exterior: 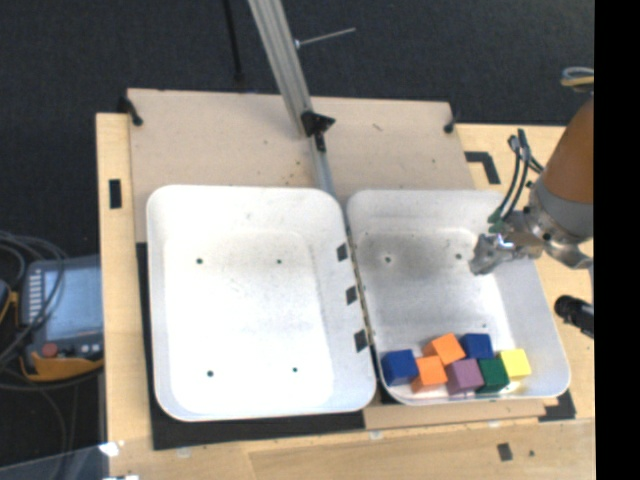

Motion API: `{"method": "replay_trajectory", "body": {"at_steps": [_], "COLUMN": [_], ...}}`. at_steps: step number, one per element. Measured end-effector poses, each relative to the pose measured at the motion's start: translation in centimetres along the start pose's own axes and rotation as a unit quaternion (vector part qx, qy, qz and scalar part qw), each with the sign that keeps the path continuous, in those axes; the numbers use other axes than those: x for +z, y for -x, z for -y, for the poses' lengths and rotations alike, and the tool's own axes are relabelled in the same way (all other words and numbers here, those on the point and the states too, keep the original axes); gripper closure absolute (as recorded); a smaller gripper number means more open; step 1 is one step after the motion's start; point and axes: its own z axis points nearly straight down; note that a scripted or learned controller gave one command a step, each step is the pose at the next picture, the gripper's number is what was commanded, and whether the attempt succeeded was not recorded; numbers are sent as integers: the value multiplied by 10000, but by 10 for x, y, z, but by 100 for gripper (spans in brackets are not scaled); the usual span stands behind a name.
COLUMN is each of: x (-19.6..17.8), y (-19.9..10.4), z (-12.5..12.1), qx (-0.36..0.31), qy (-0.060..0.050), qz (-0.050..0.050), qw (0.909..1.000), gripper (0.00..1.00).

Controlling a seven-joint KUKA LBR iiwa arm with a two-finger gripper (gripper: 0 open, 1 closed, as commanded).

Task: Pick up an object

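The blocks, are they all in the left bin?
No, the blocks sit clustered in the near corner of the right bin, not in the left bin.

Blocks [458, 361] crowd the right bin's [420, 218] near edge, seemingly touching; its floor behind them lies open.

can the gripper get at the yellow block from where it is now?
Probably yes. The gripper hangs above the right bin, and the yellow block sits at the cluster's outer edge with nothing on top.
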Motion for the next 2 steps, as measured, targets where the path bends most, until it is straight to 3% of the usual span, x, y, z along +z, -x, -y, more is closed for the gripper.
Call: {"method": "replay_trajectory", "body": {"at_steps": [1, 2], "x": [-34, -45], "y": [1, -52], "z": [-2, 0], "qx": [-46, -89], "qy": [-1, -19], "qz": [-2, -18], "qw": [10000, 10000], "gripper": [100, 100]}}
